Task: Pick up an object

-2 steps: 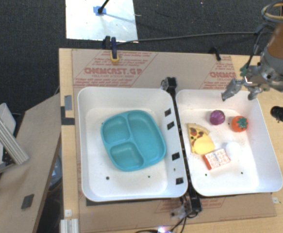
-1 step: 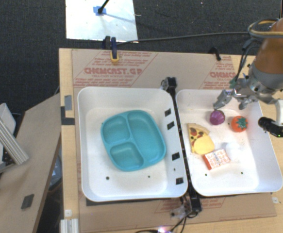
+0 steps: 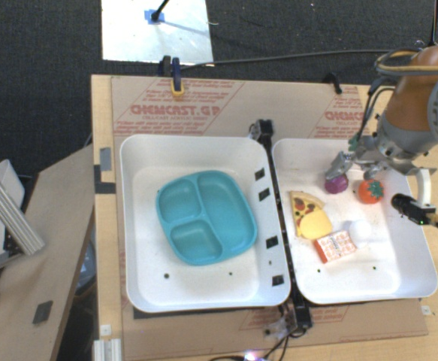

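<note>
In the right white bin [image 3: 421, 277], the gripper [image 3: 356, 165] sits low between a rounded purple toy [image 3: 336, 182] and a glossy red tomato [image 3: 370, 192], its jaws spread with nothing between them, a flat pizza slice [image 3: 304, 202] nearby.

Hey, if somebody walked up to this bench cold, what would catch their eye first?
Probably the teal divided plate, alone in the left bin. Next, the grey and orange arm at the right, its hand low over the right bin by a purple toy and a red tomato. Nearer the divider lie a pizza slice and a red-and-white box.
</note>
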`<state>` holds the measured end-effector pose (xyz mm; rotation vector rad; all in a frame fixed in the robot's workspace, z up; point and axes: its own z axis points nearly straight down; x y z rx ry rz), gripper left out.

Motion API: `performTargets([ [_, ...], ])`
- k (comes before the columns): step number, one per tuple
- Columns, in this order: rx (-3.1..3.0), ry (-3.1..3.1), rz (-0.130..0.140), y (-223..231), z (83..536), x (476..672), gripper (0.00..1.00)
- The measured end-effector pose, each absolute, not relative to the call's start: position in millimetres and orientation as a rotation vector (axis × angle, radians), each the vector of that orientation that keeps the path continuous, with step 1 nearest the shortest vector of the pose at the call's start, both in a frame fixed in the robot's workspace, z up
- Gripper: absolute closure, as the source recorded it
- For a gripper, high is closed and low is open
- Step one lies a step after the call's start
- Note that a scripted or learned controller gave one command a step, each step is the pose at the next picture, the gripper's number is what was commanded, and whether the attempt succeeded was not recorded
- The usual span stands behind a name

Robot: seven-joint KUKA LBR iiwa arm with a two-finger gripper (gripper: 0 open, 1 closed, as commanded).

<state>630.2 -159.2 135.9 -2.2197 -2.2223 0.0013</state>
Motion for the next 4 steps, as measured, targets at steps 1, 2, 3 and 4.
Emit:
performTargets([
  [1,-2.219,-2.223,0.001,-158.5,84.2,630.4,0.00],
  [2,-2.222,-2.226,-0.004,-158.8,98.1,632.1,1.00],
  [3,-2.227,-2.226,-0.007,-164.0,161.3,629.7,1.00],
  [4,-2.220,-2.232,-0.007,-156.3,211.4,636.7,1.00],
])
